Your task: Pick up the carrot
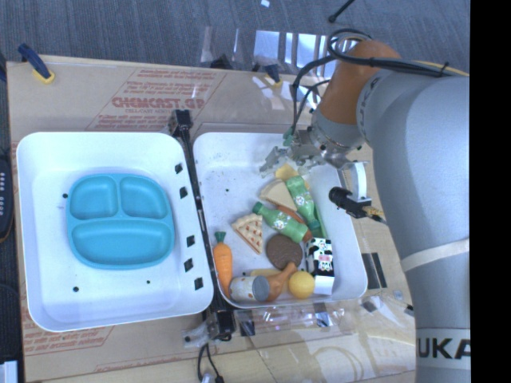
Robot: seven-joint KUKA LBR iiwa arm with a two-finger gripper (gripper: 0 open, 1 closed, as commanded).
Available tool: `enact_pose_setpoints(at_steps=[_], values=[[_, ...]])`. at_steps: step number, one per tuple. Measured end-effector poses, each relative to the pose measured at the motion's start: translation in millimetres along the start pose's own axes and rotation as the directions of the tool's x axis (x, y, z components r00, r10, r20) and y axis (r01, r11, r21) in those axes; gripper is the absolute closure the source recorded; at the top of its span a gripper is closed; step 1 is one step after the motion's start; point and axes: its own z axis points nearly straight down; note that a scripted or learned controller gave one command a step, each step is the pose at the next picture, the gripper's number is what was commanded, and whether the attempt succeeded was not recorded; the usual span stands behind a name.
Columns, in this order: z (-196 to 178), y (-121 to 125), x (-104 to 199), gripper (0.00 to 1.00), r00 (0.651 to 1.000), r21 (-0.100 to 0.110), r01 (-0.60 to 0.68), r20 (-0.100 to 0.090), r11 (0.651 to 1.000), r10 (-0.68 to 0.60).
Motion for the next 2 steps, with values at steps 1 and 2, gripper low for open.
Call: enact_pose_setpoints(at_steps=[1,2], values=[[-98,1,-10,0.0,0.998,-0.014,0.069,0.002,0.997,-0.069],[11,0,16,0.0,0.979,-0.005,0.202,-0.004,0.979,-0.202]])
